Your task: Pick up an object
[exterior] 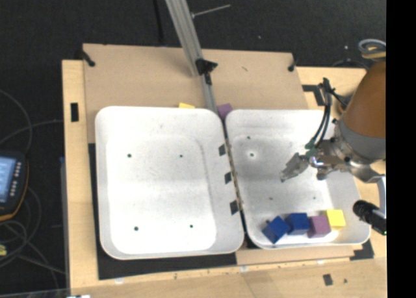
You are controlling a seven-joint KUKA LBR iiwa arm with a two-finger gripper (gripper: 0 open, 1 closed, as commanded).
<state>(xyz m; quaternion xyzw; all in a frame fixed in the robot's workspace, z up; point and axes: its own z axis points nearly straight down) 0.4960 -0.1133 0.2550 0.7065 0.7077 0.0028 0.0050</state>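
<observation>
Tool [294, 167] hangs over the right bin [273, 124], holding nothing; its spread is unclear.

Two white bins [162, 180] sit on a tan bench [149, 76]. Along the right bin's near wall lie two blue blocks [286, 225], then a purple block [319, 225], then a yellow block [335, 218].

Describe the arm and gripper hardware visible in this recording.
The arm has an orange band over a grey wrist section, with dark cables looping down beside it. The gripper is a small grey metallic two-finger unit on a silvery mount.
</observation>
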